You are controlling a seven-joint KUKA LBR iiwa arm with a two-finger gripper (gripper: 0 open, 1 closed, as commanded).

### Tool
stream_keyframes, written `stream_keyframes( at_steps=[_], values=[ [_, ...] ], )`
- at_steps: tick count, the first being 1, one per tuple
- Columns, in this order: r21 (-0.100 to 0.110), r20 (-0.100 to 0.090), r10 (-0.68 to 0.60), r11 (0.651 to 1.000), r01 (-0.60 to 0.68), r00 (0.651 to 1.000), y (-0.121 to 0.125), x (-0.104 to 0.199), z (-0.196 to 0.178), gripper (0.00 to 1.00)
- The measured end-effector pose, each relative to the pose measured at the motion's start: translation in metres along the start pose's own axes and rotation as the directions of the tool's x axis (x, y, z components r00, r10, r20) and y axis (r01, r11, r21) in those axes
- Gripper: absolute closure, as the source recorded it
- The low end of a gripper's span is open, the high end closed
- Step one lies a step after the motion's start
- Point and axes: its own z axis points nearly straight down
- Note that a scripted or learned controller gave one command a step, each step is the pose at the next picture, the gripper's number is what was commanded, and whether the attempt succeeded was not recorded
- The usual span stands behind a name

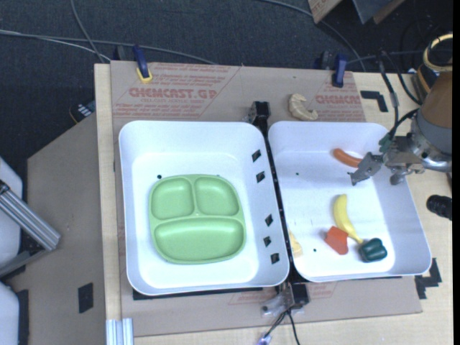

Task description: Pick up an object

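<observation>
Left bin (136,149) carries only a green divided tray (196,218), flat and centred, three compartments with nothing in them; looks like a drop-off spot, not a pick target. Black clips run along the seam between the two bins, likely holding them from sliding on the tabletop (108,192). A beige scrap (302,106) lies outside on the board behind the right bin, beyond the rim, so probably not in play. Right bin (309,149) has all the pickable toys: orange carrot-like piece (345,156) near the far wall, yellow banana (345,218) mid-bin running near to far, red block (336,240) just beside the banana's near end, dark green piece (373,250) touching or almost touching the banana tip at the near right. The three near ones are clustered; the carrot lies apart, so it is the cleanest grab, and it is closest to the gripper (379,166). Arm comes in from the right over the right bin's far right corner, wrist low and tilted toward the bin, gripper just beside the carrot's right end. Its fingers look spread with nothing between them, though small and partly blurred. Judgement: approach stage, no grasp made yet.
</observation>
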Motion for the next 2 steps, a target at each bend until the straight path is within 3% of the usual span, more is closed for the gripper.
stream_keyframes(
  at_steps=[1, 2],
  values=[
    [-0.015, 0.003, -0.004, 1.000, 0.004, 1.000, 0.003, 0.001, -0.008, 0.00],
    [-0.010, 0.002, -0.004, 1.000, 0.004, 1.000, 0.001, 0.004, 0.035, 0.00]
  ],
)
